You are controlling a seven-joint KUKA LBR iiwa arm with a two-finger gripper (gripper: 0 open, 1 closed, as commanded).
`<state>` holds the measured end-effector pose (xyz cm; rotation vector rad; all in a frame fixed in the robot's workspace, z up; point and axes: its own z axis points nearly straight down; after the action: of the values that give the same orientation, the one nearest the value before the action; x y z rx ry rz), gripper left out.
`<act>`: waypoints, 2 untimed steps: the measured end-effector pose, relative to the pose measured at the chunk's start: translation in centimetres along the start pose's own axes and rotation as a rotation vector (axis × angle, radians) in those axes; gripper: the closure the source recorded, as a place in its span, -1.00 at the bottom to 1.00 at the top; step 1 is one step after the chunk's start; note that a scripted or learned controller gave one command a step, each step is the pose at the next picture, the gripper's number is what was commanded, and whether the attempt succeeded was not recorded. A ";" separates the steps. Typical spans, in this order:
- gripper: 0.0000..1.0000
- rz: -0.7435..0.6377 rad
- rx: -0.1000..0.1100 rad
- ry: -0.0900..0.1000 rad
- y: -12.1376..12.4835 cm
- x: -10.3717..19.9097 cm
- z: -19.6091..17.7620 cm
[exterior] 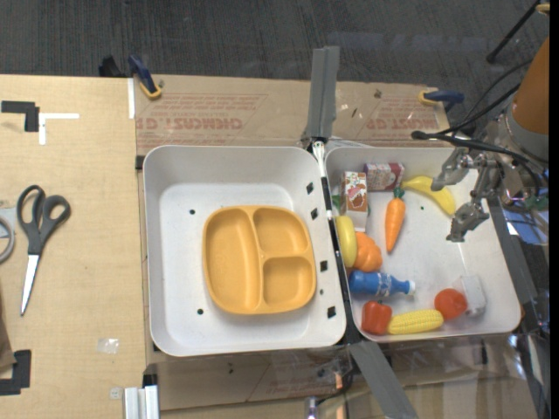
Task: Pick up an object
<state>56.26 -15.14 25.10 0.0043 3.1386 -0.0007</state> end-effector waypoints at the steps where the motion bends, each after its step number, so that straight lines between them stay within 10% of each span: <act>1: -1.00 -0.137 0.000 0.000 -0.3 -1.4 14.1; 2: -1.00 0.089 0.000 0.001 4.0 -0.2 15.9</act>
<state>56.50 -11.17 9.23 0.1436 3.1364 -0.0002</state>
